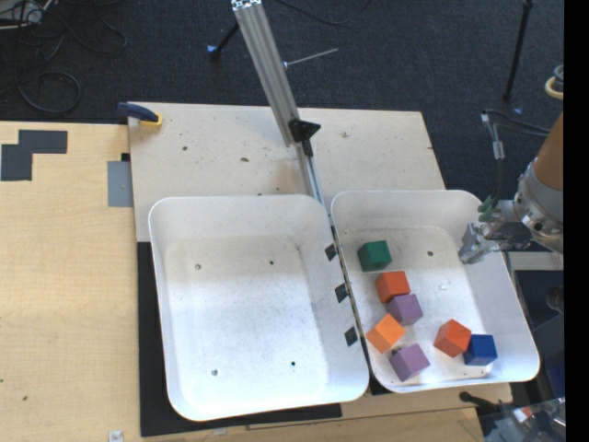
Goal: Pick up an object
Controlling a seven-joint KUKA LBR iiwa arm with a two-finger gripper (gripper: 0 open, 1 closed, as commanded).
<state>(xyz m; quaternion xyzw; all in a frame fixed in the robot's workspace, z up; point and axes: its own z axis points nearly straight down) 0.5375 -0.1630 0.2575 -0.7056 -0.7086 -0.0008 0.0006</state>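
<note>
Orange block (452,336) sits below-left of your gripper (477,243), nearest of the cluster; can't tell its finger state.

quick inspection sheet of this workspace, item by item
surface: pale bench bearing a left bin and a right bin, side by side.
job's things: in the right bin, green cube, three orange-red cubes, two purple cubes, blue cube.
clutter: blue clamp at the bench's far left corner.
end effector: over the right bin's right rim, no cube between its fingers.
cables: dark loops on the floor.
surroundings: slanted aluminium bar, dark carpet.
</note>
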